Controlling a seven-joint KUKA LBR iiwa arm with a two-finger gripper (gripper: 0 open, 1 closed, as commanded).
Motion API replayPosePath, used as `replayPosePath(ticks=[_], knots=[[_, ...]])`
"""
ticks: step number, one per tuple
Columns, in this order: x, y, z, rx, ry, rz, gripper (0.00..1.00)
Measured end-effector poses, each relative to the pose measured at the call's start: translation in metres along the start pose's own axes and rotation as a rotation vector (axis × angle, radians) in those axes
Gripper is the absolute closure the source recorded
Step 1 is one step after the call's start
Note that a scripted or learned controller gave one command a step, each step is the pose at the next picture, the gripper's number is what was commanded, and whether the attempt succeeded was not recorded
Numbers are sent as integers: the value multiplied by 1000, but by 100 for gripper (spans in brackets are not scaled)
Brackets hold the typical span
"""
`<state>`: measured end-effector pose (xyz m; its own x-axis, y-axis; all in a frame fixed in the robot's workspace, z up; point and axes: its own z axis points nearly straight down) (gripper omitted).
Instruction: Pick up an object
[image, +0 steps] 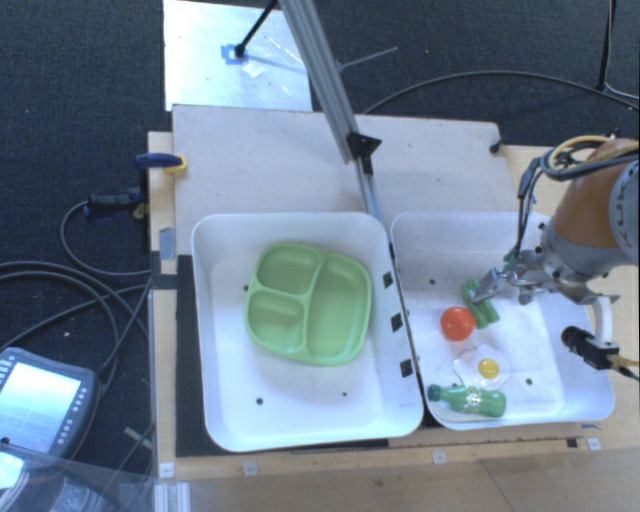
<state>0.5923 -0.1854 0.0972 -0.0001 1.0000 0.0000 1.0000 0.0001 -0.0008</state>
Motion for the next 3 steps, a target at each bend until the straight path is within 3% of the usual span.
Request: replayPosePath(ticks=[1, 3], knots=[[0, 2, -13, -6, -1, -1, 100], [3, 14, -124, -10, -3, -8, 100]])
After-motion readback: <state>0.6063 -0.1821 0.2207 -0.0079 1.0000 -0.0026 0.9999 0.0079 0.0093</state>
